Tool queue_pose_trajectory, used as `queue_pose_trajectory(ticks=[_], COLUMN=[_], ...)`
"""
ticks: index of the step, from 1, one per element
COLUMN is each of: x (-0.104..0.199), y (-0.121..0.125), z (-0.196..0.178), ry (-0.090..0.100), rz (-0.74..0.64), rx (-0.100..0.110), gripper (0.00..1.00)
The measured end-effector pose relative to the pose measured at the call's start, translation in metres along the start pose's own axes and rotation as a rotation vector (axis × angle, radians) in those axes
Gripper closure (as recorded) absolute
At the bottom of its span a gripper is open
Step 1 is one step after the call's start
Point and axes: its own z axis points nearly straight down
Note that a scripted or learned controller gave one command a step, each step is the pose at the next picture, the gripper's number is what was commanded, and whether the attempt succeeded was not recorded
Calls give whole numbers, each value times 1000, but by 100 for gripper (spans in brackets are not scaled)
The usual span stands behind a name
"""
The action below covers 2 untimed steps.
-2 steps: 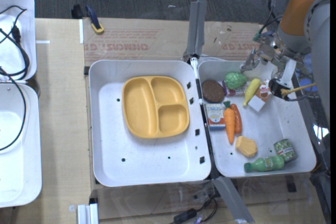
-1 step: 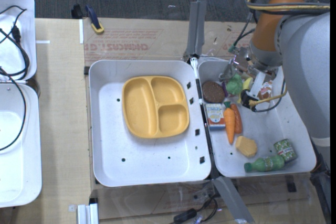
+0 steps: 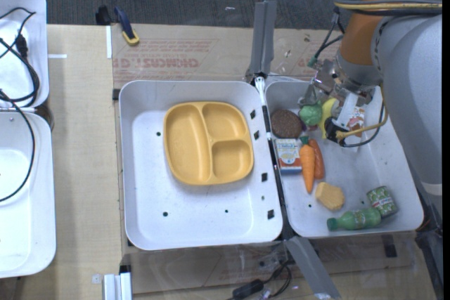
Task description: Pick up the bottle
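Note:
A green bottle [image 3: 354,220] lies on its side near the front edge of the right bin [image 3: 351,172], its cap pointing left. My gripper [image 3: 330,111] is at the far side of the same bin, down among a green round item [image 3: 310,114] and a yellow item [image 3: 329,110]. It is well away from the bottle, which lies free.
The right bin also holds a brown patty [image 3: 285,123], a small carton [image 3: 287,154], a carrot [image 3: 309,166], a yellow cheese piece [image 3: 330,196] and a green can [image 3: 382,201]. The left bin [image 3: 148,207] holds a yellow divided plate [image 3: 208,142].

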Motion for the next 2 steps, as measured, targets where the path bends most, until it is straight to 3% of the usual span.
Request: queue_pose_trajectory(ticks=[1, 2], x=[30, -47], y=[-20, -48], z=[-95, -130], ry=[-3, -2], rz=[69, -55], rx=[13, 14], gripper=[100, 100])
